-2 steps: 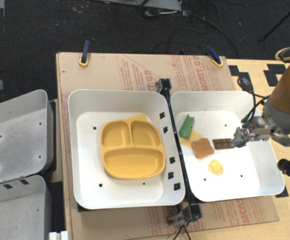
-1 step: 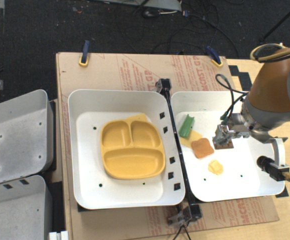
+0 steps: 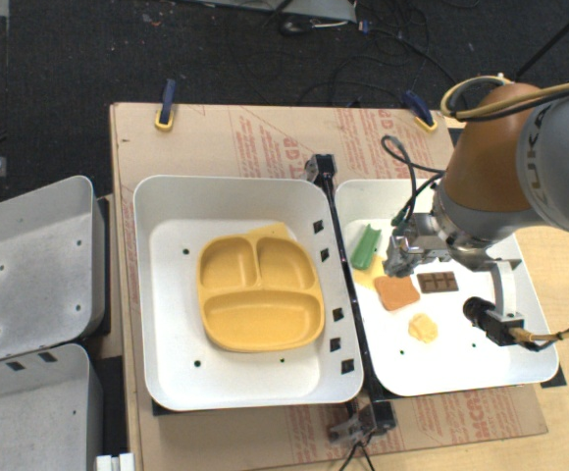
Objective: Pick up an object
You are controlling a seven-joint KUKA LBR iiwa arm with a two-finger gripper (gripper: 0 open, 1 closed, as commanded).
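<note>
1. Your left bin holds a yellow divided tray, lying flat near its middle
2. Your right bin holds a green block, orange piece, brown chocolate bar and small yellow lump, all near one another
3. Gripper hangs just right of the green block, above the orange piece; finger spread cannot be told
4. Black cable loops at the far side

One fixed camera looks down at a slant from above the table, taking in both white bins, arm entering from 3 o'clock.
</note>
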